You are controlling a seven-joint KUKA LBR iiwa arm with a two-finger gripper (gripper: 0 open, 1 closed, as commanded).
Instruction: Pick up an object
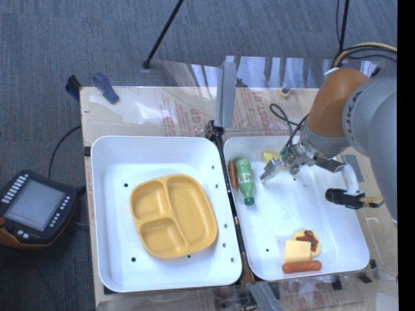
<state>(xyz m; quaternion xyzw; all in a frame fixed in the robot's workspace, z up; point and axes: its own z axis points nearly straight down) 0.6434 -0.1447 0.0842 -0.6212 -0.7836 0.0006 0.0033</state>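
Fingers point(271, 170) of the arm hang spread apart with nothing between them, right of centre in the frame, over the upper part of the right bin point(337, 264). One metal finger slants down-left toward the bottle point(244, 180), close to it but apart. The arm point(353, 118) comes in from the right, smooth grey with a rounded orange band.

The bottle, green plastic with a white label, lies on its side along the right bin's left wall, cap toward the bottom of the frame. Just left of it, against the wall, lies a thin brown stick-shaped thing point(231, 172). A small yellow piece point(270, 155) sits just above the fingers. Near the bin's lower right corner are a flat yellow square point(297, 249), a red sausage point(301, 266) touching its lower edge, and a small yellow and red bit point(308, 238) above.

The left bin point(107, 238) holds a glossy yellow tray point(173, 216) with three compartments. Both bins are shallow, white and round-cornered, on the desk point(162, 115).
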